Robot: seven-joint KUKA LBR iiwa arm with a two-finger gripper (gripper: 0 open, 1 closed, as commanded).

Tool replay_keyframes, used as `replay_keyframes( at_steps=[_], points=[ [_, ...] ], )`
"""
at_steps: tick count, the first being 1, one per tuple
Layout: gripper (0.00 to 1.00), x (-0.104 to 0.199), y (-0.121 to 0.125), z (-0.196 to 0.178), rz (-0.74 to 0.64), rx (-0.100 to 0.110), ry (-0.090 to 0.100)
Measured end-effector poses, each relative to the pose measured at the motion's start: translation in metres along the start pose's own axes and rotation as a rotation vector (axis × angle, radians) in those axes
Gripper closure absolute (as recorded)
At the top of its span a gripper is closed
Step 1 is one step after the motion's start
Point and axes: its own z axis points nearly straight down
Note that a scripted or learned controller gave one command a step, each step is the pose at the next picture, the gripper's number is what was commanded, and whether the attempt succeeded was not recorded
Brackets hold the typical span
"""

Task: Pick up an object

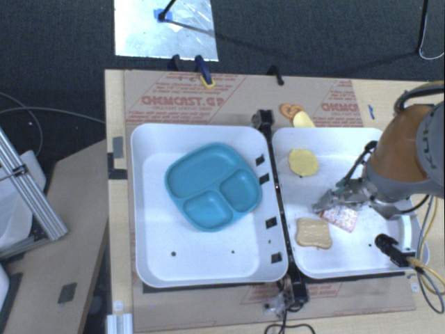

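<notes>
My gripper (332, 199) hangs low over the middle of the right bin (361, 139), at the end of the grey arm with its orange band (407, 141). Right beneath it, partly covered, lies a flat pink speckled piece (342, 218). A tan slice of toast (313, 233) rests just to the front left of that piece. Further back in the same bin sits a pale yellow round disc (304, 163). Whether the gripper touches the pink piece cannot be made out.
The left bin (149, 207) holds a blue divided plate (212, 185). Behind the right bin, on the cardboard, lie a yellow lump (303, 120) and a small orange piece (290, 110). A black divider (274, 193) with clips runs between the bins.
</notes>
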Motion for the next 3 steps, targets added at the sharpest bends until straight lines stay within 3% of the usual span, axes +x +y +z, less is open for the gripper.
replay_keyframes(
  at_steps=[1,2,3],
  points=[
    [1.0,-0.001,0.004,-0.016,-0.001,-0.009,-0.004],
    [1.0,0.081,-0.002,-0.103,-0.005,0.005,0.001],
    [1.0,0.132,-0.044,-0.109,-0.007,0.009,0.003]
  ],
)
